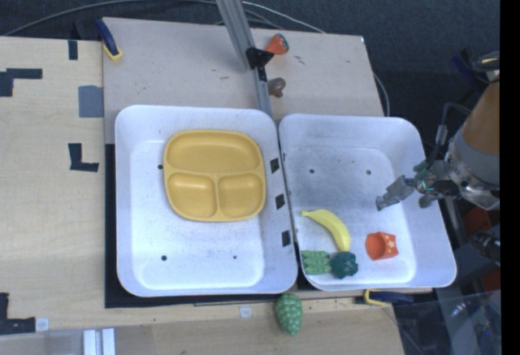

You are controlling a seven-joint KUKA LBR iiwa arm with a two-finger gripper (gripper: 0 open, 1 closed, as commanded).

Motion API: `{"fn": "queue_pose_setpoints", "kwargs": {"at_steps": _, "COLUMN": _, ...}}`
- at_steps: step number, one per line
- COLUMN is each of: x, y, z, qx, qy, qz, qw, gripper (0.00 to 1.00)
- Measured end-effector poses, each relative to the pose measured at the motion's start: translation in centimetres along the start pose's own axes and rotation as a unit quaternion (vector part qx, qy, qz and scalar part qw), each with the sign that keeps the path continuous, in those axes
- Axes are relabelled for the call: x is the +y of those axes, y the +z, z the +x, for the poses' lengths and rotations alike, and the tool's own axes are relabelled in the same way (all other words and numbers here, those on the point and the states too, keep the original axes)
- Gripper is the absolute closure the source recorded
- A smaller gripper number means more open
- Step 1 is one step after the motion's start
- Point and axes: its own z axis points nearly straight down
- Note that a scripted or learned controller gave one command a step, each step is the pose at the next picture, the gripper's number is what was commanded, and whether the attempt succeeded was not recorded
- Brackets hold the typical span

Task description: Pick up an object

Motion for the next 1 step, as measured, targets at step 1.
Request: {"fn": "queue_pose_setpoints", "kwargs": {"at_steps": 1, "x": 0.00, "y": -0.01, "z": -0.02, "qx": 0.000, "qy": 0.000, "qz": 0.000, "qw": 1.0000, "gripper": 0.00}}
